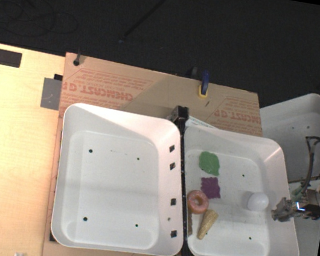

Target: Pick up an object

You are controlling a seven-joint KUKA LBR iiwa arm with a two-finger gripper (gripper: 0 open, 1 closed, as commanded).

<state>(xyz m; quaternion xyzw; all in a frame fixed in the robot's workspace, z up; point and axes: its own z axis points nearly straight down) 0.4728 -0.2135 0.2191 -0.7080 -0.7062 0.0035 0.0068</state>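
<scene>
The gripper [294,208] sits low at the right bin's [260,253] right rim, beside a white ball [257,202]; its grip state cannot be told.

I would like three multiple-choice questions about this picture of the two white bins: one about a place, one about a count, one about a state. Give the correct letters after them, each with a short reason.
1. In which bin do the small objects lie?
A. the left bin
B. the right bin
C. some in each bin

2. How many small objects lie in that bin?
A. three
B. five
C. eight

3. How does the tan cone lie?
A. on its side
B. upright on its tip
C. on top of the white ball

Answers:
1 B: every object lies in the right bin.
2 B: the green flat piece, purple flat piece, pink ring doughnut, tan cone and white ball make five.
3 A: the cone lies on its side just right of the doughnut, well apart from the ball.
</scene>
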